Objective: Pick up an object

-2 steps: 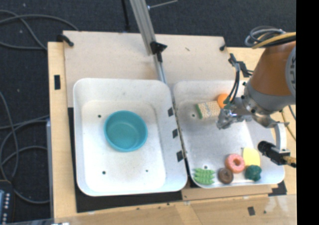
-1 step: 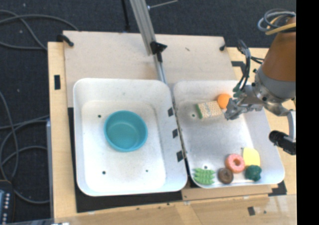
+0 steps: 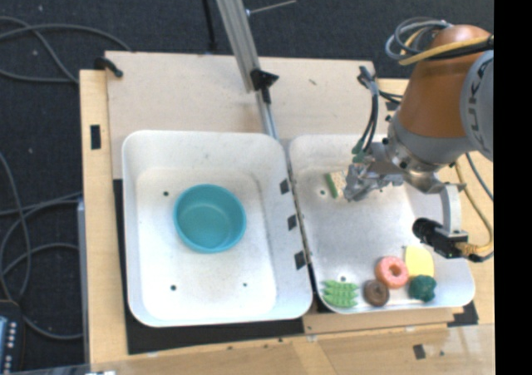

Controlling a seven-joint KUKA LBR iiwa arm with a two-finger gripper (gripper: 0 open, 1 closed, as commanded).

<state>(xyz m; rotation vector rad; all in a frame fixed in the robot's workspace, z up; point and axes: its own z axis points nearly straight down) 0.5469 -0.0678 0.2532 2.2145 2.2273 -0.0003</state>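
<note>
My gripper (image 3: 356, 185) hangs over the upper left part of the right bin (image 3: 366, 240), its fingers pointing down and left. A small green stick-shaped object (image 3: 332, 185) lies just left of the fingertips, close to them; nothing shows between the fingers. Along the bin's front edge lie a green ridged piece (image 3: 339, 292), a brown ring (image 3: 376, 293), a pink donut (image 3: 391, 271), a yellow block (image 3: 419, 262) and a dark green lump (image 3: 423, 287).
A teal bowl (image 3: 209, 216) sits in the left bin (image 3: 150, 165). A metal pole (image 3: 241, 32) slants up from between the bins. A black clip with cables (image 3: 440, 237) hangs off the arm over the right bin's right side.
</note>
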